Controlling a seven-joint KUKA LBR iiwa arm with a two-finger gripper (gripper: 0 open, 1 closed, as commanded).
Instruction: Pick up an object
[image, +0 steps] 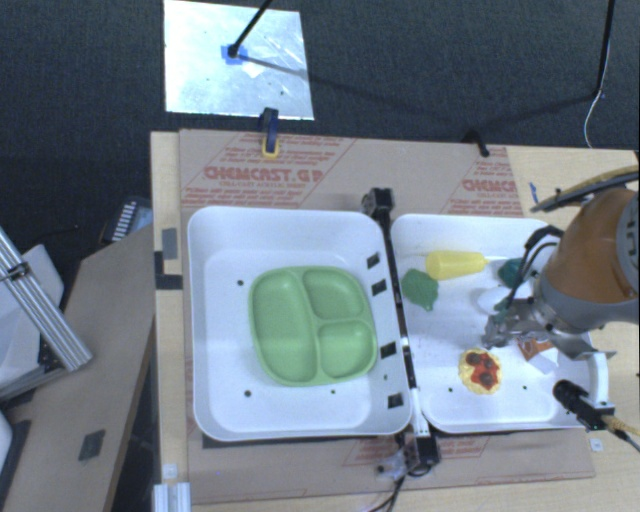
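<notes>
- The claw (497, 330) hung low in the right bin (440, 405), at the end of the grey-and-orange arm (590, 265) that reached in from the right. Its tips were a small dark blur, so I could not tell how it was set, and nothing could be made out in its grip.
- Just below it, near but not plainly touching, lay a small yellow toy with red and dark spots (481, 370), perhaps a pizza slice. I judged this the likeliest thing to be picked.
- Just right of the claw sat a small orange and white piece (536, 348), partly under the wrist and too hidden to name.
- Further up the same bin lay a yellow corn-like toy (455, 264), a green leafy toy (420, 289) close to the divider, and a teal piece (512, 270) beside the arm.
- The left bin (215, 300) held a green divided plate (310, 325), well apart from the claw.
- What might go wrong, as I judged it: the claw stood between the spotted toy and the orange piece, so closing there could catch neither, or only nudge one aside.
- The spotted toy looked flat, so the tips might slide over it against the bin floor.
- The bulky wrist could brush the orange piece or the teal piece if it shifted sideways.
</notes>
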